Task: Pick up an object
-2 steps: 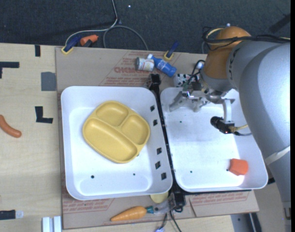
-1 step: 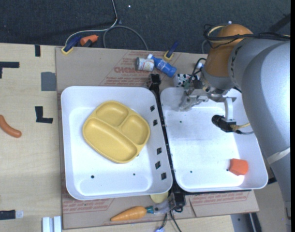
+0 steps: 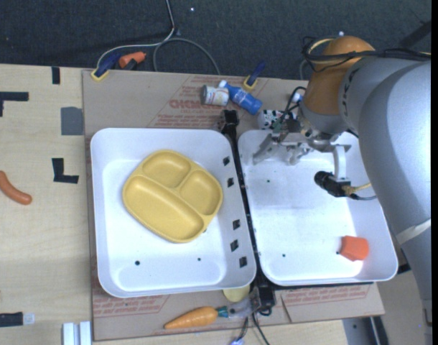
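Plainly, with the tool (image 3: 278,152) seen spread open and holding nothing by the far edge of the right shallow white bin (image 3: 391,264), the small orange block (image 3: 354,248) near that bin's near right corner could be missed if descent were made there.

Gripper (image 3: 278,152) seemingly empty above right bin (image 3: 305,264) holding orange block (image 3: 354,248).

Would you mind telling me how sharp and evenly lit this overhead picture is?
Camera view: soft, even light; the yellow plate and orange object cast only faint shadows; the right bin floor looks washed out, nearly glaring; the gripper is slightly soft; the dark top background is grainy.
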`<move>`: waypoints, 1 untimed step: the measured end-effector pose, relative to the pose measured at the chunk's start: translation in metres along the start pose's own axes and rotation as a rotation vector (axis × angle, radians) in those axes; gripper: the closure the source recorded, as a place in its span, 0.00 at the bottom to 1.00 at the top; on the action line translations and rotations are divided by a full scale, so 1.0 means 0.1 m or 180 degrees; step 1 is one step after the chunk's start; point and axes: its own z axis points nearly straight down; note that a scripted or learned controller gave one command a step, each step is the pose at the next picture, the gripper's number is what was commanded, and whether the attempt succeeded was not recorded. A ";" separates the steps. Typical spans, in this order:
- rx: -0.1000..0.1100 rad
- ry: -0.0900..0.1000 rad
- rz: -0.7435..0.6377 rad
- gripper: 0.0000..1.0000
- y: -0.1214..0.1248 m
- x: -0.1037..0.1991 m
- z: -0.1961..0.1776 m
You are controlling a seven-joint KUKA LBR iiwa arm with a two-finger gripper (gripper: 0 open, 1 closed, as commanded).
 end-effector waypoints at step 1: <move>0.0005 -0.0004 0.0008 0.00 -0.04 0.14 0.10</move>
